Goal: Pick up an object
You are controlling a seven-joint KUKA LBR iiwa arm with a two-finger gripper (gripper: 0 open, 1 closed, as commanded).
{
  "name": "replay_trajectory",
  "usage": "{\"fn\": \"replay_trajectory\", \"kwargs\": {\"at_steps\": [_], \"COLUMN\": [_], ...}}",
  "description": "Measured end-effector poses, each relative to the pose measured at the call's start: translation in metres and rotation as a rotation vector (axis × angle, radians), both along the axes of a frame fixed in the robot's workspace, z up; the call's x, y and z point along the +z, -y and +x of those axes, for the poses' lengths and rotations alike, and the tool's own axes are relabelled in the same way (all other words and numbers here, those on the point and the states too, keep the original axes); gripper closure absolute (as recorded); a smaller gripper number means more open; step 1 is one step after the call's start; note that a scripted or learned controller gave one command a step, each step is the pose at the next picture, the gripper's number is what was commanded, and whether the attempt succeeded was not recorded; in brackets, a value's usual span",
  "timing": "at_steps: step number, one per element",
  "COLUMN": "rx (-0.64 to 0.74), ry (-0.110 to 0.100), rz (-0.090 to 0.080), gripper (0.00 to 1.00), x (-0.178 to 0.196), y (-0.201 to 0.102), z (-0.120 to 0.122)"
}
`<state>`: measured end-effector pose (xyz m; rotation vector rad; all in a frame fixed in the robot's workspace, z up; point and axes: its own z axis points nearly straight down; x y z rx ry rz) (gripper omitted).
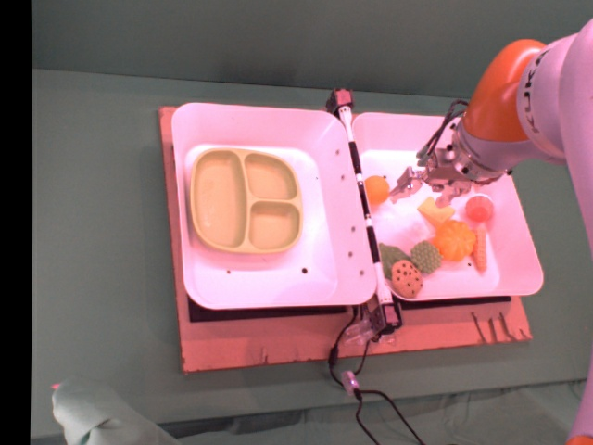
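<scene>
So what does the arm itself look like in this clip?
The arm is pale grey and rounded, with a glossy orange band above the wrist and dark lettering along one link. Thin dark cables loop beside the wrist. The pincer is a small metallic grey assembly with darker parts.

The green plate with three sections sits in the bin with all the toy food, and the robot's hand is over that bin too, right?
Not quite. The pale green three-compartment plate lies alone in the left white bin. The toy food, such as the small orange ball, lies in the right white bin, and the gripper is over that one, as the camera view shows.
</scene>
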<state>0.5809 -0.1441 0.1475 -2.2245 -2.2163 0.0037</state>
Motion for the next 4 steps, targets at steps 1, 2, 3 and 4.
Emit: {"fn": "replay_trajectory", "kwargs": {"at_steps": [1,2,3,4], "rx": [0.001,-0.002,0.002,0.001], "ry": [0.013,0.026,0.014,0.013], "rz": [-0.003,-0.007,-0.003,-0.004], "gripper": [0.00,1.00,1.00,1.00], "x": [-0.043,-0.029,0.032,0.078], "y": [0.002,0.004,-0.004,0.002], "z": [0.004,0.007,0.012,0.012]}}
